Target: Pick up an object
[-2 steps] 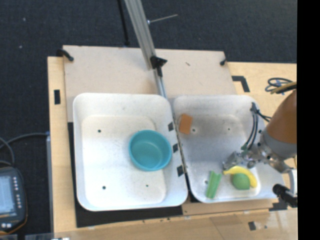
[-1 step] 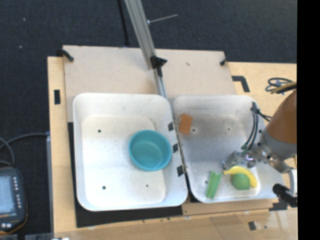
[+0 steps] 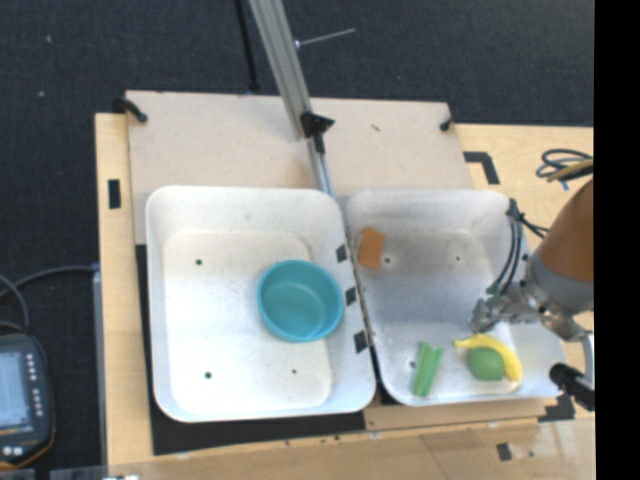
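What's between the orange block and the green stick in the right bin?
Camera view: nothing lies between the orange block and the green stick, just bare white floor of the right bin.

One fixed camera looks down, seemingly at a slight slant, on both white bins [image 3: 160, 298].

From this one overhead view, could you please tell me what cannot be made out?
- Tool: too small and blurred in the camera view to read its state.
- Arm: cut off by the right edge.
- Yellow object: partly hidden by the green ball.
- Handheld screen: cut off by the left edge.
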Available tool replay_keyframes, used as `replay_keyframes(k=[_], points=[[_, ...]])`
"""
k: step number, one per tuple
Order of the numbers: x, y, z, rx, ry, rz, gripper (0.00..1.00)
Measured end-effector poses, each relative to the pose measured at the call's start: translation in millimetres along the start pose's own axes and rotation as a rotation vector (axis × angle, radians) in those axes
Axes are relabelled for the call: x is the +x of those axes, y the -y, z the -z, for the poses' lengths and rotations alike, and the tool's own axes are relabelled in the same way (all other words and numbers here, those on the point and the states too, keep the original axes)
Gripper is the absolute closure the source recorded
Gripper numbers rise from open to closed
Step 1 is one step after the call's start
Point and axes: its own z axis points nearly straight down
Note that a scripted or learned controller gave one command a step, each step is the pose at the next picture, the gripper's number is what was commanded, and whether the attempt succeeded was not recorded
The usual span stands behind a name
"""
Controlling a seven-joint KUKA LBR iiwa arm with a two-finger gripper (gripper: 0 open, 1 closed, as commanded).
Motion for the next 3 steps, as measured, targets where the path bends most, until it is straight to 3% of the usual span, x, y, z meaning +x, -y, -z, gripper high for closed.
replay_keyframes(k=[3], points=[[-11,-4,140,-0.003,0.002,0.010,1.00]])
